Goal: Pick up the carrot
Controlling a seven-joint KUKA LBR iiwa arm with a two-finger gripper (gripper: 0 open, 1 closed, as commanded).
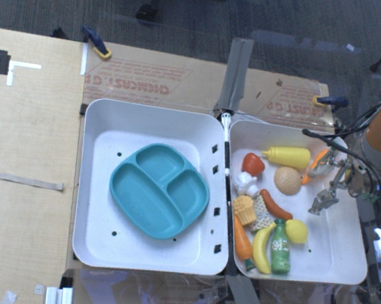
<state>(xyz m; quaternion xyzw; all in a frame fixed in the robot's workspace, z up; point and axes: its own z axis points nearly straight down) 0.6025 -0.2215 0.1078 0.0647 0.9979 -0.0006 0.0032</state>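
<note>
scanning from the left, the left bin (89, 169) carries a teal divided plate (160, 190) and nothing that concerns the pick. across the divider, the right bin (344, 261) has its toys crowded against the near-left wall. the carrot (241, 238) lies there, close along the divider wall, its long axis running from upper left to lower right, green end toward the bin's near edge. a waffle-like piece (244, 207) touches its upper end, and a banana (263, 248) lies just beside it on the right, roughly parallel, with a green bottle (280, 248) beyond that. higher up sit a red pepper (253, 164), a sausage (276, 204), a round brown piece (288, 180), a yellow mustard bottle (288, 155) and a lemon (296, 231).

further right, the gripper (324, 200) hangs over the bin's bare floor, well apart from the carrot, which lies down and to the left of it. whether its grasping parts are apart or together cannot be told from this slant.

the reach, as i judge it, must cross the lemon and bottle, and the wall and banana leave little room either side of the carrot.
</note>
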